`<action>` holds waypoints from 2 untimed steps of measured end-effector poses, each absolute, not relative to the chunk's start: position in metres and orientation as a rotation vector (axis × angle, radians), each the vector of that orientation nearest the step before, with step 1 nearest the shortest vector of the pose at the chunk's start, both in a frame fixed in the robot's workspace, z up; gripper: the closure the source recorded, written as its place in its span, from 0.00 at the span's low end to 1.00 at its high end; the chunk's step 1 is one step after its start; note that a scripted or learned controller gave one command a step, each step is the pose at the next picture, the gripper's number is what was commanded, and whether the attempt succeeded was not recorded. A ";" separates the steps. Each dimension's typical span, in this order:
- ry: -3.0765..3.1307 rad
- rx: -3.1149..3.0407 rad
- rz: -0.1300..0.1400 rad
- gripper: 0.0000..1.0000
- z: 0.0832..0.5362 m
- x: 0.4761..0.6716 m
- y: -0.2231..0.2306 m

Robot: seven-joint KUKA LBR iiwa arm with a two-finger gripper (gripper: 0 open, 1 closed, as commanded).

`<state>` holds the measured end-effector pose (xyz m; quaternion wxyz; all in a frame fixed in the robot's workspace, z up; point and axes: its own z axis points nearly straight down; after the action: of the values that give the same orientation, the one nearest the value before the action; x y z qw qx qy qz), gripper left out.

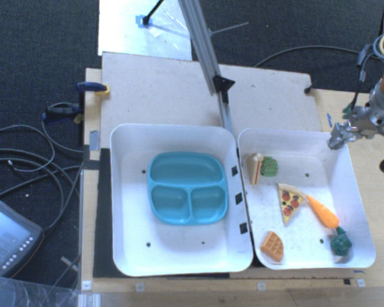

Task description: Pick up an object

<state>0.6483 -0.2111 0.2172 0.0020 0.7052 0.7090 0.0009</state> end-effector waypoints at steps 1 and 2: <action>2.233 2.208 0.006 1.00 0.230 0.643 -0.154; 2.235 2.210 0.003 1.00 0.220 0.639 -0.098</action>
<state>0.6392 -0.0976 0.2204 -0.0008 0.7032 0.7110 0.0009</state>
